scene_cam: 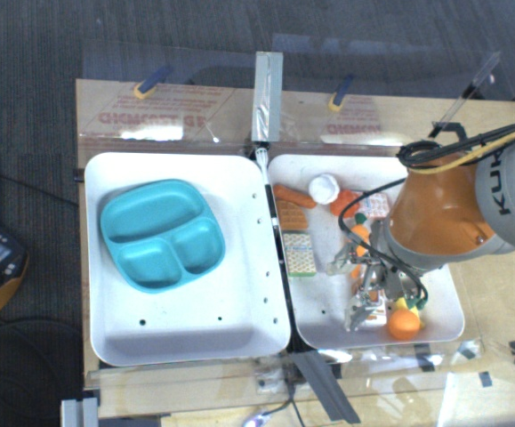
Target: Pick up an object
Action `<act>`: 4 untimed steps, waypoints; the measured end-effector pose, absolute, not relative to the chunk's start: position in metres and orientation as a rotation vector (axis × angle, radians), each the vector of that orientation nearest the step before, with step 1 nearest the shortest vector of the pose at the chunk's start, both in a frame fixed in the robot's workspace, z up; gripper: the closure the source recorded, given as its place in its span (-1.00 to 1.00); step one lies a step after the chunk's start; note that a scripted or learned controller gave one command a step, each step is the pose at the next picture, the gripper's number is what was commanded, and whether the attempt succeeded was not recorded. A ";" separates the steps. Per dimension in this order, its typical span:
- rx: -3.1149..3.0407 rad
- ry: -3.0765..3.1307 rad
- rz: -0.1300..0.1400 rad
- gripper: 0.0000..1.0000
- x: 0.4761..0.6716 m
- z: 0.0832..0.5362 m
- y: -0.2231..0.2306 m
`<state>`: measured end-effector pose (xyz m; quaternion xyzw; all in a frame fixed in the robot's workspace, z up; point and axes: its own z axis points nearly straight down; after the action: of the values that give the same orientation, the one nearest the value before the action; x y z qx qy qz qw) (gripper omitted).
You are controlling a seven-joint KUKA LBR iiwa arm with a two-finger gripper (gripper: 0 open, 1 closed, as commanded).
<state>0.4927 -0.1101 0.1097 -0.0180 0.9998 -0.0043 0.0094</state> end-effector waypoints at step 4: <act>0.048 3.124 -0.005 -1.00 0.490 0.101 -0.119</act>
<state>0.4903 -0.1192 0.1005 0.0153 0.9998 -0.0016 0.0088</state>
